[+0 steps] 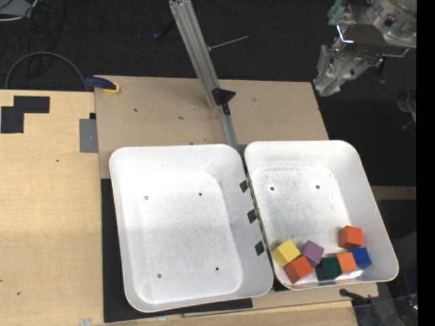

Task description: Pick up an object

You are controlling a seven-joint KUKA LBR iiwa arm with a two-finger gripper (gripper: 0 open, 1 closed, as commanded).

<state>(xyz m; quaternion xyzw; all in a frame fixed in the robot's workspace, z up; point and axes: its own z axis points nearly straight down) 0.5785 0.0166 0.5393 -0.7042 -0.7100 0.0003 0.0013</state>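
- Dark floor surrounds a tan wooden bench [170, 114], with loose cables at the far left corner and a slanted grey aluminium rail [197, 49] running down to the seam between the two bins.
- Using the shallow white right-hand bin [299, 161] as landmark: its far half is bare floor, open room on every side there.
- All the small coloured blocks crowd its near edge: a yellow cube [286, 251] and a red cube [298, 268] nearest the seam, a purple cube [312, 250] just beside them, then a dark green cube [329, 268], an orange cube [346, 261] and a blue cube [361, 257] pressed close along the near rim.
- One more red-orange cube [351, 236] sits slightly apart, just beyond the blue one, near the bin's right wall.
- Left of the landmark, touching it at the seam, lies the shallow white left-hand bin [177, 161].
- Well beyond the landmark's far right corner, off the bench, hangs the grey two-finger gripper [331, 81]; whether its fingers are spread or closed cannot be told, and nothing shows between them.
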